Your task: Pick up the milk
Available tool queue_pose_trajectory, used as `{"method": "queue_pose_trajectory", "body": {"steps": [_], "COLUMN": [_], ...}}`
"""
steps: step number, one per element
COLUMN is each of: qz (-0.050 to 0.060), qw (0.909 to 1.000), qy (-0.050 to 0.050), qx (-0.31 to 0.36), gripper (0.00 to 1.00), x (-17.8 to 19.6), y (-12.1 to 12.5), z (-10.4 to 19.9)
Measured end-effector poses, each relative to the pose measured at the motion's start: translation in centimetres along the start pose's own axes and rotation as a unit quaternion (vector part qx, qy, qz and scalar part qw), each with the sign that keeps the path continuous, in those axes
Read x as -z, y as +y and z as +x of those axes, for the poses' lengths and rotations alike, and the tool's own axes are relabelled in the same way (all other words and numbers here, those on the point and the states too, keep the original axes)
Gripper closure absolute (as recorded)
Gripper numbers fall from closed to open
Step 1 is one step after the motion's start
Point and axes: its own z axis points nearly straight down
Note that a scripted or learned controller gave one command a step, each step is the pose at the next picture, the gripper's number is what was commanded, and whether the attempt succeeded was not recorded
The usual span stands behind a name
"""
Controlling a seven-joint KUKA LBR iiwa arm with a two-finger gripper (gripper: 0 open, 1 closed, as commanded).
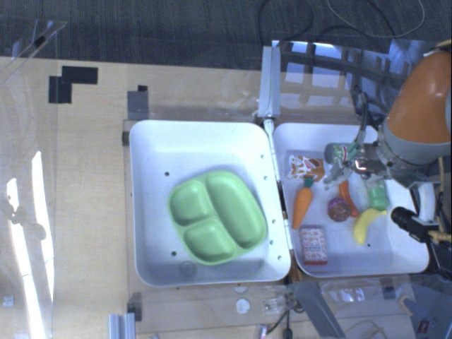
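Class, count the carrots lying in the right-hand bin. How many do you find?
2. One large carrot lies near the bin's left wall, below the milk carton. A smaller carrot lies beside the purple fruit, under the gripper. The arm may hide others.

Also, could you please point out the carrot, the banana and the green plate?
carrot [302, 205]: camera view, middle of its orange body.
banana [364, 225]: camera view, middle of its curve.
green plate [217, 216]: camera view, its central ridge.

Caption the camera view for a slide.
Grey arm's claw hovers over the right white bin, beside a white-and-orange milk carton, orange carrot and yellow banana; green divided plate fills left bin.
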Motion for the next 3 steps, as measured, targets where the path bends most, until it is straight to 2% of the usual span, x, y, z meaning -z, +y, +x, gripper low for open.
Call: {"method": "queue_pose_trajectory", "body": {"steps": [1, 2, 3], "qz": [0.000, -0.009, -0.018], "qw": [1.0000, 0.9985, 0.9935], "qy": [0.000, -0.002, -0.003], "qx": [0.008, 0.054, 0.113], "gripper": [0.00, 0.00, 0.00], "x": [-5.5, -9.6, -10.5], "y": [11.1, 10.2, 9.1], "z": [-1.7, -0.1, 0.3]}}
